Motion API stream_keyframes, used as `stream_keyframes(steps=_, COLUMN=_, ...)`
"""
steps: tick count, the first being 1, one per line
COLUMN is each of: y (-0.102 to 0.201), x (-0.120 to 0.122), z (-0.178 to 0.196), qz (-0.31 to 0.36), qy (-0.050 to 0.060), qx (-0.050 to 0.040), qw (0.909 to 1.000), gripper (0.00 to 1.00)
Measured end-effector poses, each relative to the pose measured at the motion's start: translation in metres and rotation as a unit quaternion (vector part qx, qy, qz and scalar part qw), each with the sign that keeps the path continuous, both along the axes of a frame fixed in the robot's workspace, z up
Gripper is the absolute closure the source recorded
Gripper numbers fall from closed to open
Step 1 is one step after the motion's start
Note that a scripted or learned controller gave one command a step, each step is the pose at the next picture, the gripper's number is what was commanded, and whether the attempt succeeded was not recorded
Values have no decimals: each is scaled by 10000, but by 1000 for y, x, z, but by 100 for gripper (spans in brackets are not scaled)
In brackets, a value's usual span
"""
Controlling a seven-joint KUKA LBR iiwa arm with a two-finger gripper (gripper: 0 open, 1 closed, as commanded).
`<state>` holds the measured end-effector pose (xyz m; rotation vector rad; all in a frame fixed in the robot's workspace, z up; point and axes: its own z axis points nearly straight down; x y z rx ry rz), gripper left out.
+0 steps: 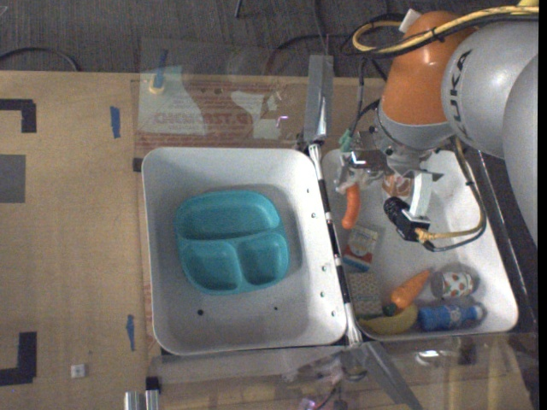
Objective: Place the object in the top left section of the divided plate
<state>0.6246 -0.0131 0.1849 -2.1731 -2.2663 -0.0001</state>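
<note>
A teal divided plate (232,239) lies in the left white bin (162,186). It has one long section along its top and two smaller ones below. My gripper (349,180) hangs over the left edge of the right bin (496,297), just right of the wall between the bins. An orange carrot-shaped object (350,210) sticks out downward from between its fingers, and it looks gripped. The grey and orange wrist hides the upper part of the object. The plate sits about a hand's width to the gripper's left and slightly lower in the view.
In the right bin lie a small white and red packet (362,246), a second carrot (410,287), a yellow banana (391,321), a blue bottle (446,316) and a spotted egg-like toy (455,283). A black cable end (400,214) with a yellow lead dangles by the wrist.
</note>
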Motion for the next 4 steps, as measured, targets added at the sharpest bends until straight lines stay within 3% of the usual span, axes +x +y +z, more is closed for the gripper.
stream_keyframes(steps=1, y=7, x=-27, z=0, qz=366, qy=2, qx=-1, qw=9993, gripper=100)
stream_keyframes(steps=2, y=79, x=-35, z=0, qz=1053, qy=-3, qx=0, qw=9944, gripper=100)
stream_keyframes(steps=3, y=133, x=-45, z=-43, qz=1348, qy=-1, qx=-2, qw=9909, gripper=100)
stream_keyframes(steps=4, y=192, x=-84, z=-44, qz=1695, qy=3, qx=-1, qw=9855, gripper=100)
